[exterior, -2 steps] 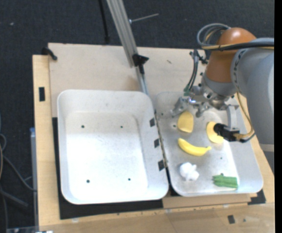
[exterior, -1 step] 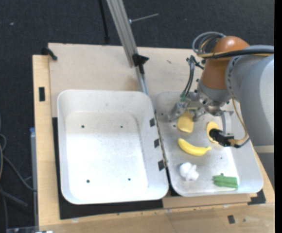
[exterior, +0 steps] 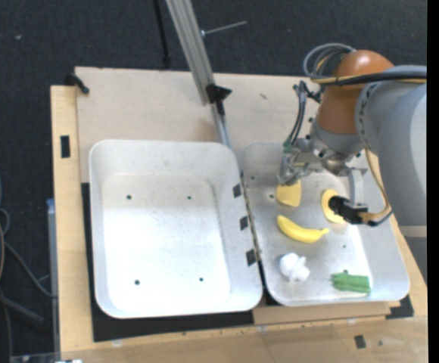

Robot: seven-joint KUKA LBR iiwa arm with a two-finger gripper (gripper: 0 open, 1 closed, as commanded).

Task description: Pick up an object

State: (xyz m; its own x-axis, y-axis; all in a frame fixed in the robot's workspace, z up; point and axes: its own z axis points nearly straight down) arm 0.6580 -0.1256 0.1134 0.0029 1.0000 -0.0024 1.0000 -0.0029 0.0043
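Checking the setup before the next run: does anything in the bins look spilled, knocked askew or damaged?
Nothing stands out. The right bin holds a banana, a yellow wedge, a yellow ring-shaped piece, a white object and a green piece, all lying loose inside it. The pincer hangs above the wedge.

Illumination is even and diffuse, moderately bright, with no single strong source evident. The left bin reads near-white with mild washout on its floor; surface detail there is faint. Shadows are soft and short: a thin dark line runs under the bins' near rims. The surrounding floor is dark and grainy. Overall sharpness is low, with edges slightly soft and small items lacking fine detail. A gentle sheen shows on the orange band.
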